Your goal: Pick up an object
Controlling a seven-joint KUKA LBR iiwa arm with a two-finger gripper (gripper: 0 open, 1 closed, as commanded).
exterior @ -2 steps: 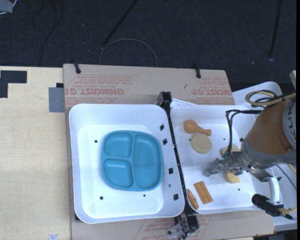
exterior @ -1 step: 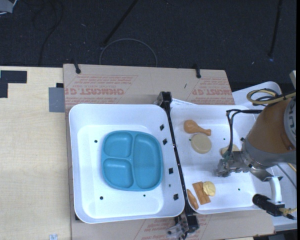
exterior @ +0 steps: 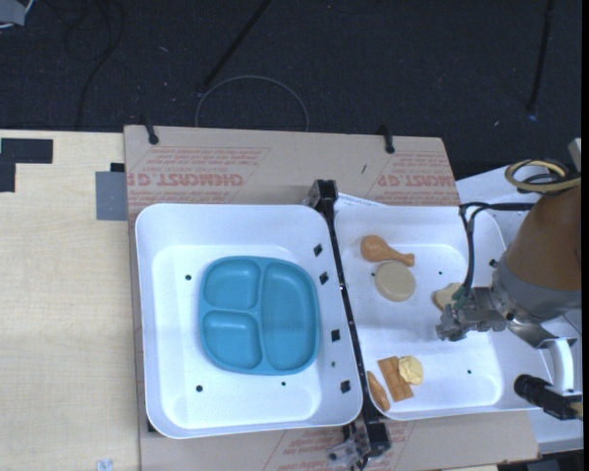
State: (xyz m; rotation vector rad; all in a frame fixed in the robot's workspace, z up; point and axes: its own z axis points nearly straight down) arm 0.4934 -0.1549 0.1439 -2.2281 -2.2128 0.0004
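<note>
blue tray (exterior: pixel 258 315), smooth, four dips, left bin (exterior: pixel 167 381) | round tan disc (exterior: pixel 395 283), drumstick (exterior: pixel 385 251), toast (exterior: pixel 395 378), right bin (exterior: pixel 471 386) | gripper (exterior: pixel 452 320) low by a half-hidden tan thing (exterior: pixel 445 295), grip unclear

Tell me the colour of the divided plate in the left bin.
The divided plate is light blue, seen clearly in the camera view.

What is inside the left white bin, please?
The left bin holds one blue divided plate, lying flat with nothing visible in its compartments. Whatever lies under the plate is covered.
</note>
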